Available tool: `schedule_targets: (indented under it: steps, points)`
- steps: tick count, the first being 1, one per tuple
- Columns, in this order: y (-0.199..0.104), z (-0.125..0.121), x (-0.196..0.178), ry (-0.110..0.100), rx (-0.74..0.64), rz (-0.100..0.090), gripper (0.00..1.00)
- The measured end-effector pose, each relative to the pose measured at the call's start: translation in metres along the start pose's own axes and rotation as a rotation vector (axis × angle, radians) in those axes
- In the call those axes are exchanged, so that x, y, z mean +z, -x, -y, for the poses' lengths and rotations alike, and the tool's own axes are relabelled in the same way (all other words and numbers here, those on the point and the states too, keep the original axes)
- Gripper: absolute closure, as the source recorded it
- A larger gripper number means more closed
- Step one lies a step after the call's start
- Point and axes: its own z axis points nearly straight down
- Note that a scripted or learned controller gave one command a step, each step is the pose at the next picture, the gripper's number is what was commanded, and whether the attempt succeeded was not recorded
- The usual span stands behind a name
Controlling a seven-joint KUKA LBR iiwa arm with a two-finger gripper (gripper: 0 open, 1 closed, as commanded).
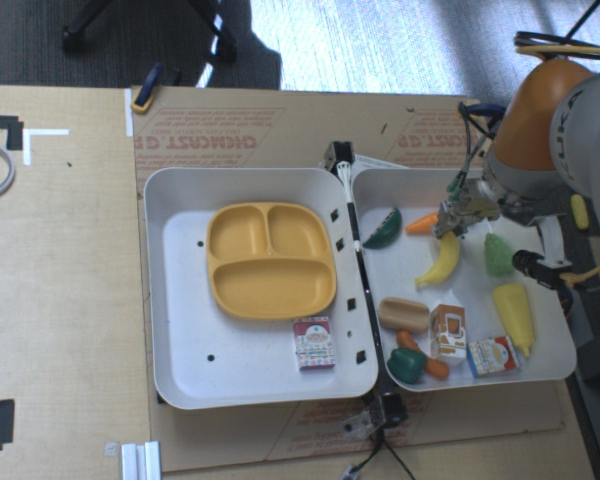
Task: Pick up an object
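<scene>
Bench: tan wood, cardboard sheet under two white bins; dark floor behind
Claw (458, 218): low in the right bin (480, 376), at the banana's top end; whether it is clenched or released I cannot tell
Banana (441, 260): directly below the claw, its upper tip at the claw, lying on the bin floor
Carrot (421, 225): just left of the claw
Green lump (498, 255): just right of the claw
Corn (514, 315): below and right of the claw
Left bin (180, 368): well left of the claw; holds a yellow tray (272, 260) and a small box (314, 344)

Cardboard sheet (230, 133) under bins; office chair base (145, 8) on carpet
</scene>
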Motion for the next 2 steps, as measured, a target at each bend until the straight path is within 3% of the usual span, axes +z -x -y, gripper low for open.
schedule_targets:
  steps: [1,2]
  points:
    - [0.0,0.0,0.0,0.0,0.0,0.0,0.0]
    - [0.0,-0.001,-0.01,0.001,0.001,0.001,1.0]
